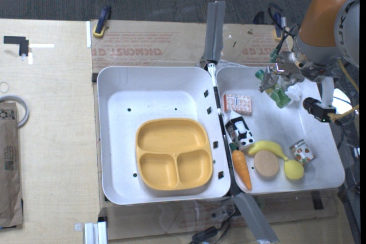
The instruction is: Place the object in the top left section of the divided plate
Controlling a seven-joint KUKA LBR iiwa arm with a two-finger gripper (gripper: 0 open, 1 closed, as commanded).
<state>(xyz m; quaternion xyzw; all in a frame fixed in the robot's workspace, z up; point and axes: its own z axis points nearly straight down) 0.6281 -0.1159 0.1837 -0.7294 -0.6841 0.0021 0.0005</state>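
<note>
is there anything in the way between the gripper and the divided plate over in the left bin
Only the rims where the two bins meet lie between the gripper in the right bin and the yellow divided plate. A green object sits at the gripper; whether it is gripped is unclear. The plate's sections hold nothing.

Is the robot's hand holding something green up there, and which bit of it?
Cannot be told. The hand is right over a green thing in the right bin, but the grip itself is hidden.
</note>
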